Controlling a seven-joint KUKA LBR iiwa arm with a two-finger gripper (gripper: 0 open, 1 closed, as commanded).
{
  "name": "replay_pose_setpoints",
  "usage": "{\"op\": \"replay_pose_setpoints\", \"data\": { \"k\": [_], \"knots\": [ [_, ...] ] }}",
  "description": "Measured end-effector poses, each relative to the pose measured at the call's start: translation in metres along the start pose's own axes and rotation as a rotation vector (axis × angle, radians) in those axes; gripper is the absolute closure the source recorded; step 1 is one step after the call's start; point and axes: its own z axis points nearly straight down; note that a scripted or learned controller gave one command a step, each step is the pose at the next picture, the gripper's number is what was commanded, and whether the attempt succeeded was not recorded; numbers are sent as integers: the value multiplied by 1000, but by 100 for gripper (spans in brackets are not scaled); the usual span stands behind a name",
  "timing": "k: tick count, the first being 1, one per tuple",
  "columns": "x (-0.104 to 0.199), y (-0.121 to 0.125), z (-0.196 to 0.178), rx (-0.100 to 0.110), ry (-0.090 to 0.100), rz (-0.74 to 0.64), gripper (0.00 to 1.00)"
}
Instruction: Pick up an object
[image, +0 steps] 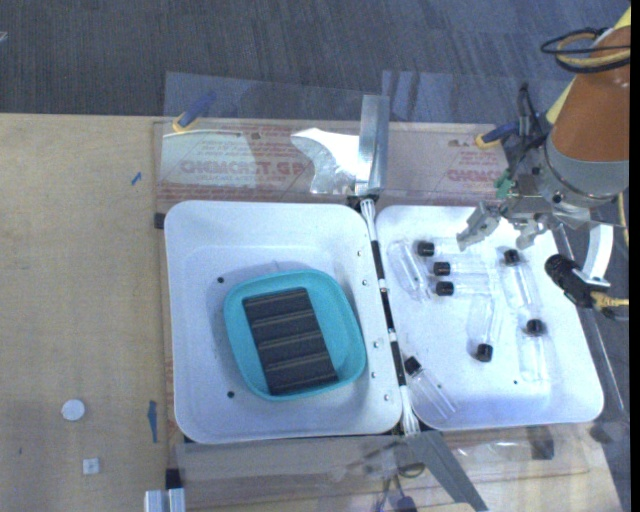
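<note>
Nearest the camera, the wooden table (70, 300) has a small round white disc (73, 409) sitting on it, well apart from everything else. Then come the two shallow white bins side by side. The left white bin (190, 300) holds a teal plastic tray with a dark ribbed insert (292, 342), lying flat and a bit skewed, probably just dropped in there.

The right white bin (570, 400) is where the pickable stuff is: several clear plastic tubes with black caps (430, 268), scattered at random angles like they got tossed in. Honestly they're hard to make out, the clear bodies nearly vanish against the white and you mostly just spot the caps. How many there are, I can't say for sure.

Farther back, the grey and orange arm's jaws (500, 225) hang over the far edge of the right bin, near the tubes. Released or clenched? Can't tell, too much clutter around them. Nothing visibly gripped.
</note>
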Motion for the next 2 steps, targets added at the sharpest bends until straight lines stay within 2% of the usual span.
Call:
{"op": "replay_pose_setpoints", "data": {
  "k": [1, 2],
  "knots": [
    [-45, -26, 89, -1, 0, -66, 0],
    [-55, -33, 148, -4, -1, -111, 0]
  ]
}}
